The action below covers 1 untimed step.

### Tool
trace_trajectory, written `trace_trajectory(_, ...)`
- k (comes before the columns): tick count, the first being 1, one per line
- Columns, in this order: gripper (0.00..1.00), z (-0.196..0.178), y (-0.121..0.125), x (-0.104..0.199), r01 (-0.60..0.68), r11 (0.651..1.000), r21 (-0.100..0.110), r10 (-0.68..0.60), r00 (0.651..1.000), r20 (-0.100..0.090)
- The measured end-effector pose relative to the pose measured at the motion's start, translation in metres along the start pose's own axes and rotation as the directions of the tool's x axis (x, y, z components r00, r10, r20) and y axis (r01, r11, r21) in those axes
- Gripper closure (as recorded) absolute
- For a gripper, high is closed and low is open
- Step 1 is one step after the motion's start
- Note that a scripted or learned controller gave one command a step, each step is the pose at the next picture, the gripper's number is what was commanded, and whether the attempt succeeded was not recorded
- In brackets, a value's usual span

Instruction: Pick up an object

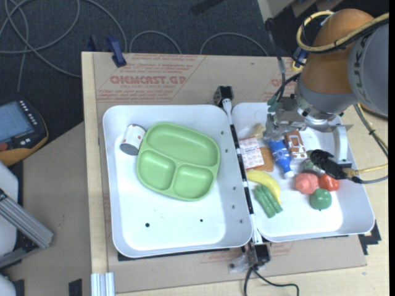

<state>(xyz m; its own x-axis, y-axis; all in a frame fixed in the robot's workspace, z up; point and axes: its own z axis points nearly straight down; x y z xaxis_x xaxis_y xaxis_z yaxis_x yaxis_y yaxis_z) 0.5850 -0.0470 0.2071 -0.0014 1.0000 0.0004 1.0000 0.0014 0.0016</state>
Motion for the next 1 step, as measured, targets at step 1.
trace_trajectory(1,0.0,0.0006,-0.0004,-0.0003,-0.001,1.0,0.001,0.001,1.0,0.0)
